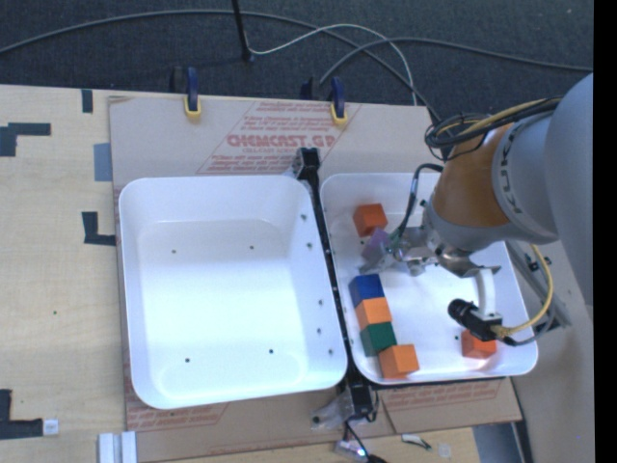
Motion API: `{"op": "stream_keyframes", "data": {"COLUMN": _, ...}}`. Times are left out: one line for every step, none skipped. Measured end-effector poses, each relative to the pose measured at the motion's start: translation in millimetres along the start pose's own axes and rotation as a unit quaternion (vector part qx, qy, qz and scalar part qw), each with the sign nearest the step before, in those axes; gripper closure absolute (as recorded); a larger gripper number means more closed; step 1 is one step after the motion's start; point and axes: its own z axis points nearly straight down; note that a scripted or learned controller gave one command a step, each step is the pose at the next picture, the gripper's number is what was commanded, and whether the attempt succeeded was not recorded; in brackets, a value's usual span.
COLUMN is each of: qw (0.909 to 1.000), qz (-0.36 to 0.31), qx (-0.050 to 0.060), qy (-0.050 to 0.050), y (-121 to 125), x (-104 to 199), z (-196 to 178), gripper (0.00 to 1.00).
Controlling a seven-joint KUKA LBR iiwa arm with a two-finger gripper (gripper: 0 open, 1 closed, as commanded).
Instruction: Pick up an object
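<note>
Since the gripper point(388, 247) hangs just beside the purple block point(374, 246) — likely its target; finger spread I cannot tell; blue block point(365, 288) lies below it.

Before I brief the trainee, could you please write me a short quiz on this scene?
1. True or false: the blue block lies in the right bin.
2. In the row along that bin's left wall, which colour sits between the blue block and the green block?
3. The hand hovers nearest: A) the orange block near the bin's top, B) the left bin.

Key: 1 true; 2 orange; 3 A.
</note>
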Motion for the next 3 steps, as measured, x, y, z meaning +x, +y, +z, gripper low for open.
{"op": "stream_keyframes", "data": {"qw": 0.9996, "qz": 0.029, "qx": 0.003, "qy": 0.000, "y": 92.1, "x": 4.0, "z": 2.7, "gripper": 0.00}}
{"op": "stream_keyframes", "data": {"qw": 0.9995, "qz": 0.030, "qx": 0.004, "qy": 0.001, "y": 91.1, "x": 3.0, "z": -7.7, "gripper": 1.00}}
{"op": "stream_keyframes", "data": {"qw": 0.9997, "qz": 0.025, "qx": 0.000, "qy": 0.002, "y": 93.8, "x": 129.9, "z": -102.5, "gripper": 1.00}}
